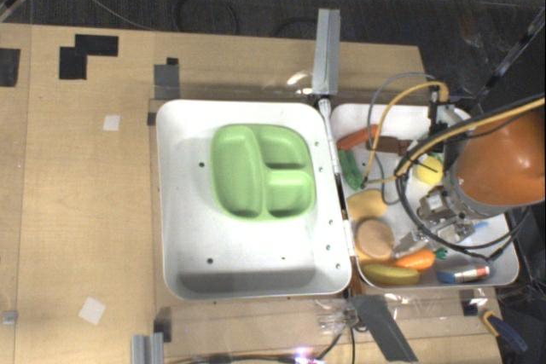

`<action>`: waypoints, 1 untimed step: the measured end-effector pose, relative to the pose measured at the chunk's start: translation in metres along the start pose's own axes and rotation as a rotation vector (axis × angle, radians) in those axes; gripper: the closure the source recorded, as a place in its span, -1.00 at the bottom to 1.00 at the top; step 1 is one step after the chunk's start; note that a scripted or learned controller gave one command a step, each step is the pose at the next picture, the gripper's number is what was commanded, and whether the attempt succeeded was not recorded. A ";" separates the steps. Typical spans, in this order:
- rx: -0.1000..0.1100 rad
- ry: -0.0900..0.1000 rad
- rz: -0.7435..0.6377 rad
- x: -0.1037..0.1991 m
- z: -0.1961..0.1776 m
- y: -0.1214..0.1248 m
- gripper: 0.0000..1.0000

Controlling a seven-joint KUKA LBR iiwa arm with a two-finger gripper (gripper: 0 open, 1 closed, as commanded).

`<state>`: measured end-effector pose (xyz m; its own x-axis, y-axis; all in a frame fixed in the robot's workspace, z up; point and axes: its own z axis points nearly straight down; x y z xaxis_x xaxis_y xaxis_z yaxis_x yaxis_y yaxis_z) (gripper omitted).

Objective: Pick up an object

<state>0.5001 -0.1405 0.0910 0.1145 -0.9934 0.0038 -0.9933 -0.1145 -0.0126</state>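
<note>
Two white bins (183, 268) on wooden bench (77, 209)

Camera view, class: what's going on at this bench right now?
A robot arm reaches in from the right, its hand low inside the right bin among a jumble of small items, including an orange carrot and a yellow banana. Nothing is visibly held yet. The left bin holds a green divided tray.

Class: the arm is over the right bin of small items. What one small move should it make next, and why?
Probably a short descent. The gripper hovers above the carrot in the right bin, with nothing seen between its fingers, so lowering onto the carrot seems the likeliest way to a grasp.
</note>
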 end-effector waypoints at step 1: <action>0.005 -0.002 0.006 -0.031 0.001 -0.055 -1.00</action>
<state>0.5508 -0.1031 0.0909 0.1082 -0.9941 0.0021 -0.9940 -0.1082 -0.0179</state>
